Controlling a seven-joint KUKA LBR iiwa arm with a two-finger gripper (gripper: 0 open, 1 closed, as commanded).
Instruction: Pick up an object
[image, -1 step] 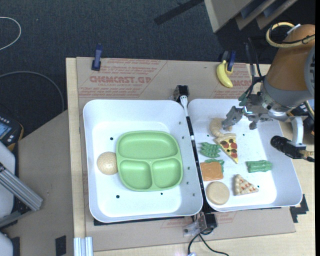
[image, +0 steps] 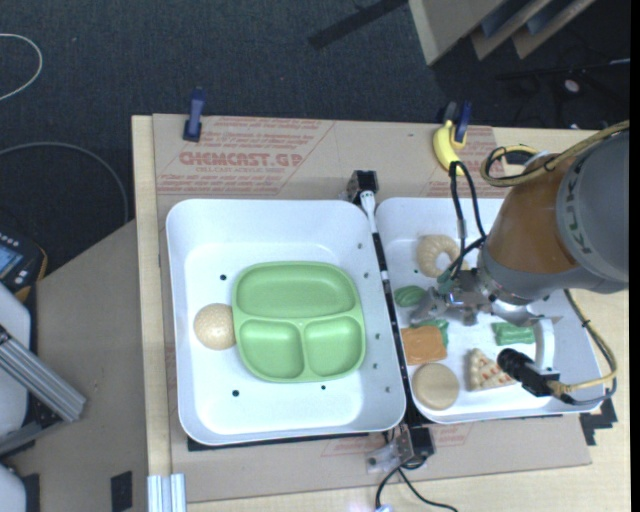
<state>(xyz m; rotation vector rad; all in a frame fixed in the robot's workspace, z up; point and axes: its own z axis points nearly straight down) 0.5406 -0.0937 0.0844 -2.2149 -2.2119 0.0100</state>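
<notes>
My gripper (image: 443, 306) is low in the right bin (image: 570, 330), at its left-middle, with the grey and orange arm reaching in from the right. It hovers between a green toy piece (image: 408, 296) on its left and an orange square slice (image: 424, 345) just below it. A pale beige bun (image: 436, 252) lies above the gripper. A round tan disc (image: 436, 386) and a pizza-like wedge (image: 486, 369) sit near the bin's front edge. Another green piece (image: 511, 334) peeks out under the wrist. I see nothing lifted.
The left bin (image: 200, 380) holds a green divided plate (image: 298, 320) and a beige ball (image: 213, 325) by the plate's left side. A black clamp (image: 363, 185) sits on the divider between the bins. A yellow clip (image: 446, 142) stands at the back.
</notes>
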